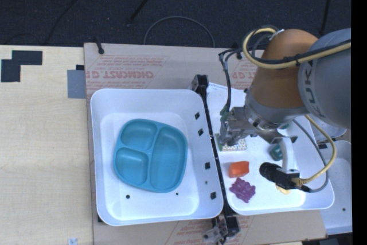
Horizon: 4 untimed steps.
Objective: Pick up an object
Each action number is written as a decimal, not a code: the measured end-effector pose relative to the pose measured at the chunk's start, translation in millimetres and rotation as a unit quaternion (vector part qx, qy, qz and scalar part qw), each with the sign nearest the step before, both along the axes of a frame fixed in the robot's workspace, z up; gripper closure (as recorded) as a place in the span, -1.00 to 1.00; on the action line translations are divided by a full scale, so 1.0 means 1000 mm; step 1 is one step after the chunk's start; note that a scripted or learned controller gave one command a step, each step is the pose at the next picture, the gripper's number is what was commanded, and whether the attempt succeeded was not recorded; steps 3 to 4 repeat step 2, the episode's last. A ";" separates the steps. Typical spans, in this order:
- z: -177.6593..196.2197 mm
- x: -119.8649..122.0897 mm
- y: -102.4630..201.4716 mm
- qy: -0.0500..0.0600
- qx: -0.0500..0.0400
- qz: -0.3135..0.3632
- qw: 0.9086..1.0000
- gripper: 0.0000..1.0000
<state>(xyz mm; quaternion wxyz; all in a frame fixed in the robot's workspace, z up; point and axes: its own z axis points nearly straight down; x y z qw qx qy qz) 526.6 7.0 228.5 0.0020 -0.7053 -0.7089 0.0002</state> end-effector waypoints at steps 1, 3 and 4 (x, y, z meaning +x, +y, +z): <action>-0.002 -0.007 0.042 0.001 -0.001 -0.001 1.000 1.00; 0.007 -0.021 0.090 0.000 0.000 0.000 1.000 1.00; 0.007 -0.021 0.090 0.000 0.000 0.000 1.000 1.00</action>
